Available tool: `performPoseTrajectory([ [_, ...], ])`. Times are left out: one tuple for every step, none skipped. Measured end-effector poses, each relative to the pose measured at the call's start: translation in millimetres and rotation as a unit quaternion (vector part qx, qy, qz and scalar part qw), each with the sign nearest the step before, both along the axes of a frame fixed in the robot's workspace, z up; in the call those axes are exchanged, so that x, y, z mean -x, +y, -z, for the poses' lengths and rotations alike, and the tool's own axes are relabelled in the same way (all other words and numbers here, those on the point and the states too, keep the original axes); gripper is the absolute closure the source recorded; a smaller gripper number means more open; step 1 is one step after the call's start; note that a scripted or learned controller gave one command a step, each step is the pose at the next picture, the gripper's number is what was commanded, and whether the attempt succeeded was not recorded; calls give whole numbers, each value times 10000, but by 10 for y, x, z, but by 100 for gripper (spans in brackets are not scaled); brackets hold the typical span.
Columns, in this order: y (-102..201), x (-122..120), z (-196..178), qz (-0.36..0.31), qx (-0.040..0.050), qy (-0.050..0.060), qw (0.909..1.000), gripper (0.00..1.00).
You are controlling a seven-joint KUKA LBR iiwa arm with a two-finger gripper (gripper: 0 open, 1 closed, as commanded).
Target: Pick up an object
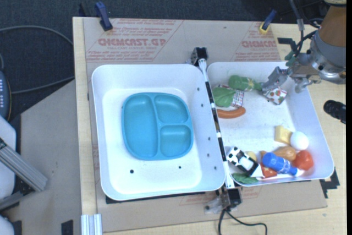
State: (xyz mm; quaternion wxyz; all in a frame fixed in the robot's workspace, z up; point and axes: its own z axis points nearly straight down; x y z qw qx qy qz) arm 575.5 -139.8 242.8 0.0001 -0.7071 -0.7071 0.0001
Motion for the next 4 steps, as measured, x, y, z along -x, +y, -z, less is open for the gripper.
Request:
performPoseTrajectory([
  [-660,-65,830,2,-1,8,10000,0],
  [-734,485,1431,5,0,2,10000,0],
  [-688,648,1583,4,-3,2,10000,0],
  [-696,625,1455,6,11,-35,10000,100],
])
